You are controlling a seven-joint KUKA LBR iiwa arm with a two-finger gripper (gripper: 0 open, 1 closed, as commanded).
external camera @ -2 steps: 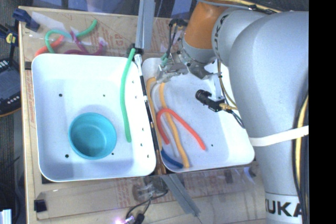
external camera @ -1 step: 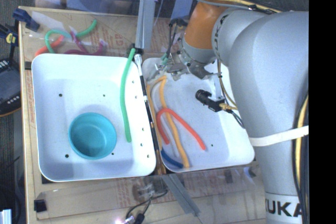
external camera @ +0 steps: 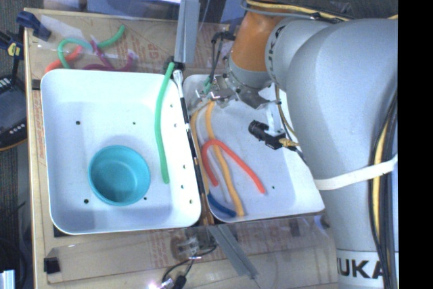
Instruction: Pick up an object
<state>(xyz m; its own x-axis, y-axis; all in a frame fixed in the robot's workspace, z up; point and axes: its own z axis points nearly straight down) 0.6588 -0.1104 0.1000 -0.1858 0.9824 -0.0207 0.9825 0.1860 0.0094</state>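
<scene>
Camera view looks down on the bench point(external camera: 40, 247), and the account runs from its left side to its right. At the far left, outside the bins, a loose tangle of green, pink and red tubes point(external camera: 91, 51) lies on the bench top. Just near of it sits the left bin point(external camera: 51, 145), shallow and white. A teal bowl point(external camera: 120, 174) stands upright in its near half, toward the left. A long green tube point(external camera: 162, 125) runs along the bin's right side, from the far right corner down toward the middle of that wall.

The right bin point(external camera: 291, 179) touches the left one along their shared rims. In its left half lie the objects for picking. A red tube point(external camera: 233, 159) is bent in an arch. A yellow tube point(external camera: 233, 203) runs from the far end to the near end, passing under the red one. A blue piece point(external camera: 220, 206) is tucked in the near left corner, just beside the yellow tube's near end.

The gripper point(external camera: 211, 88) is down at the far left corner of the right bin, right over the far end of the yellow tube — whether it is apart, together or clamped on anything cannot be told from this angle. Behind it the orange band point(external camera: 250, 44) sits above the wrist, and the grey arm point(external camera: 325, 78) covers the bin's right side — large and close to the lens.
</scene>
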